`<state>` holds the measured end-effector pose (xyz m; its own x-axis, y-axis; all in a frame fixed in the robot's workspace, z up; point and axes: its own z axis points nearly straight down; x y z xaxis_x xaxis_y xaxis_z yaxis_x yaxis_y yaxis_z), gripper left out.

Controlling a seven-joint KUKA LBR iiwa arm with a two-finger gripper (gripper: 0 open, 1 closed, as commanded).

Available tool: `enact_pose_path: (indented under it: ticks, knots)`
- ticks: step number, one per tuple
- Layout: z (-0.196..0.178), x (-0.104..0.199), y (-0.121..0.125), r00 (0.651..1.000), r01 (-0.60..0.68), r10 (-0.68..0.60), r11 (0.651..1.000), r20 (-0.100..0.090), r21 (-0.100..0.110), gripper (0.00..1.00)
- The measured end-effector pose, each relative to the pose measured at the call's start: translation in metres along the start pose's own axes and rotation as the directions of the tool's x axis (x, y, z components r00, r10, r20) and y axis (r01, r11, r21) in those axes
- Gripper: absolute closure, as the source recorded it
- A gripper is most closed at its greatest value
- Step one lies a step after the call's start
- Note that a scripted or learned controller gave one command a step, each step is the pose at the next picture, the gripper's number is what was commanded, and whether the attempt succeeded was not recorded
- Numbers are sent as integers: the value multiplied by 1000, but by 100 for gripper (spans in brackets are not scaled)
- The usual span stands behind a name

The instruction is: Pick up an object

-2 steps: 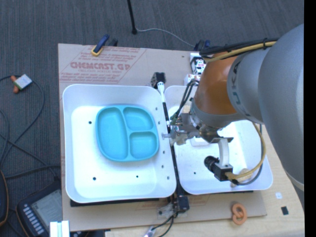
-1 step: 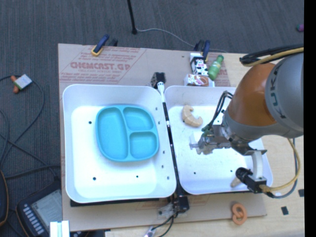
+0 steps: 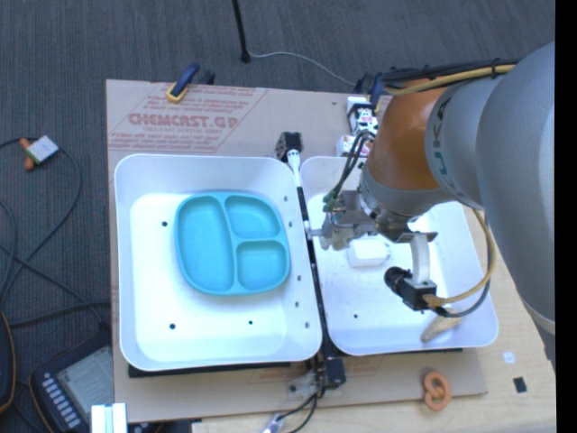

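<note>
small white block (image 3: 367, 253) lies under the gripper (image 3: 347, 234), whose state i cannot tell.

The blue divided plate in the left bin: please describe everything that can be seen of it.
The blue divided plate is light blue, looks like smooth plastic, and has a rounded-square outline with raised ridges forming three compartments: one long one on its left, two smaller ones on its right. All three look empty. It lies flat, right side up and slightly rotated, near the middle of the left bin, touching only the bin's floor.
</note>
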<state>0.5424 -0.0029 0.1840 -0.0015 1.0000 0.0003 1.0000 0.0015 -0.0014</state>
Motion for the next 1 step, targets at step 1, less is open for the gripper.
enact_pose_path:
  ticks: [1]
  knots:
    - [0,-19,-60,1000,-2,2,1000,1,1,100]
